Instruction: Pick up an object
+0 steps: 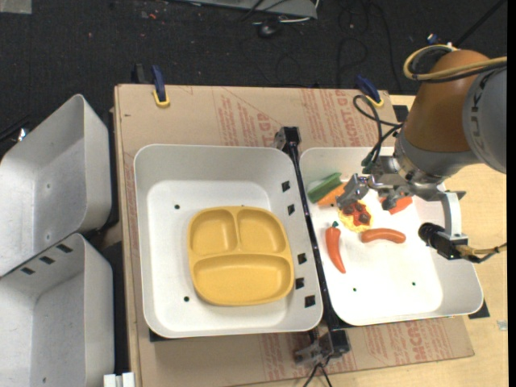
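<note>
Toy food lying loose in right bin (451, 293): red chili pepper (334, 248) near bin's left wall, sausage (382, 235) just right of it, green piece (324, 186) toward upper left corner, small yellow-and-red cluster (355, 214) directly under the hand. Orange-red piece (399, 204) peeking out beside wrist.

Gripper (355, 193) hanging low over that cluster, pointing down; finger gap hidden by own body and clutter beneath, so cannot tell how far open, nor whether anything is caught between.

Judging all pieces as light, hollow plastic, stiff, smooth, likely slipping or rolling under a pinch. Sausage and pepper looking easiest: lying apart from others, calling for a hold across the narrow middle. Cluster risking a glancing grip.

Left bin (153, 240) carrying yellow divided plate (240, 255).
</note>
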{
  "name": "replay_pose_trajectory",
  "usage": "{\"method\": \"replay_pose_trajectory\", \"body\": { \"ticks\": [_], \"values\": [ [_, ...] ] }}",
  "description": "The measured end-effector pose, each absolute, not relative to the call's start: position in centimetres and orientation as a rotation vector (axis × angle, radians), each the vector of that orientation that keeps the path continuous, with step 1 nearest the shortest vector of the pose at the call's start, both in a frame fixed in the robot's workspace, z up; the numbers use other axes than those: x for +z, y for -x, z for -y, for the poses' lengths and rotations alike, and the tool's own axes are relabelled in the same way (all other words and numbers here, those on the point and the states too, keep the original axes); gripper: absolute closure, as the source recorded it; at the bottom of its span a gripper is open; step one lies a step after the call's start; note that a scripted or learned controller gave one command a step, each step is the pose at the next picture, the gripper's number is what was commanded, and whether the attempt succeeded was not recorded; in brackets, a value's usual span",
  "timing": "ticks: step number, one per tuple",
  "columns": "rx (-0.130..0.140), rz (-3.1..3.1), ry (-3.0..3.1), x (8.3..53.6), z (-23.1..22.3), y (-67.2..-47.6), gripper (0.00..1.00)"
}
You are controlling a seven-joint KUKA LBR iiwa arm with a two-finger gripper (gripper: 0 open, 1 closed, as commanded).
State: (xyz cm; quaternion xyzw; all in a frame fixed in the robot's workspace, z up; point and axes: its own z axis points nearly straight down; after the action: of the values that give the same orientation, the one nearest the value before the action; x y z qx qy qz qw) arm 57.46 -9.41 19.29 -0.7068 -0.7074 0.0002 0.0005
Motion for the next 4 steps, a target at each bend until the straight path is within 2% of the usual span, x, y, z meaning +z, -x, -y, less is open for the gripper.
{"method": "replay_pose_trajectory", "body": {
  "ticks": [2, 3, 4],
  "values": [
    [0.005, 2.216, 2.220, 8.9, 10.3, -56.8, 0.00],
    [0.000, 2.218, 2.225, 10.2, 10.3, -57.0, 1.00],
    [-0.006, 2.228, 2.224, 16.5, 10.5, -57.5, 1.00]
  ]
}}
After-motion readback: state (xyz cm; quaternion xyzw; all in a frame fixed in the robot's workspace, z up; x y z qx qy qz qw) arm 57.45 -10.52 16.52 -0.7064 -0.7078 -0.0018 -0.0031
